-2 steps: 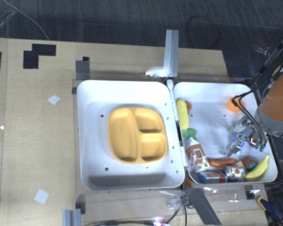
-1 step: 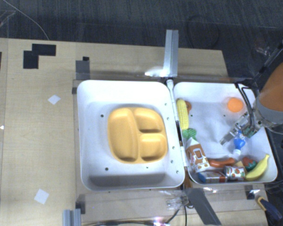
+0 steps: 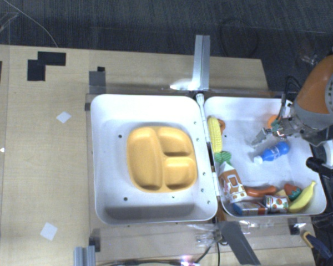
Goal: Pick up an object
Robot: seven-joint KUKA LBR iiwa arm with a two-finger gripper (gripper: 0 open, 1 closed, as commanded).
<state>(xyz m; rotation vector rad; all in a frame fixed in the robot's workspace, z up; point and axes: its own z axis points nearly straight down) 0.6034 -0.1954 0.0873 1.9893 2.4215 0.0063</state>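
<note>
1. Pincer (image 3: 265, 135) hangs low in the right bin (image 3: 241, 112), near its far right corner, fingers spread wide with nothing between them.
2. Nearest candidate for the task: a blue bottle (image 3: 273, 152), lying on its side just beside the fingertips, toward the bin's near edge, white cap pointing to the divider between the bins.
3. Other items noted: a corn cob (image 3: 215, 135) along the bin's left wall; a carton (image 3: 231, 180), a sausage (image 3: 259, 191), a can (image 3: 273, 204) and a banana (image 3: 303, 198) crowded along the near edge.
4. Left bin (image 3: 108, 148) carries a yellow divided tray (image 3: 161, 158) at its centre.
5. Assessment: the grasp is not yet made. To do it well, the pincer should centre over the bottle's body, fingers straddling its short axis, descend fully, then close; the round body may roll if caught off-centre.
</note>
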